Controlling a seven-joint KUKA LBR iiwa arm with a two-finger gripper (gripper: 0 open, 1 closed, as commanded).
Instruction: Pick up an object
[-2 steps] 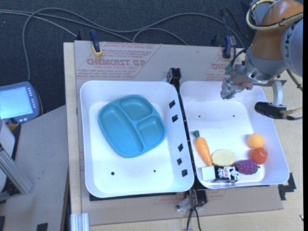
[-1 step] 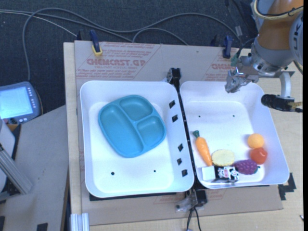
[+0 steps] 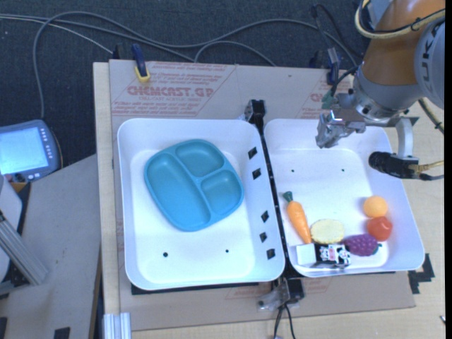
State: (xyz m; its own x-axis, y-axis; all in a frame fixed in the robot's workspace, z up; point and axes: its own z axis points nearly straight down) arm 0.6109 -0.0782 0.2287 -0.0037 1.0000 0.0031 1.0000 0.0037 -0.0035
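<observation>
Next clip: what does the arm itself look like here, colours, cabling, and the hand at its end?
The arm is grey with a broad, rounded orange band above the wrist. A thin yellowish cable loops round the top of the band. Below it a grey metal wrist narrows to a small, dull silver hand. Dark wires run beside the wrist.
</observation>
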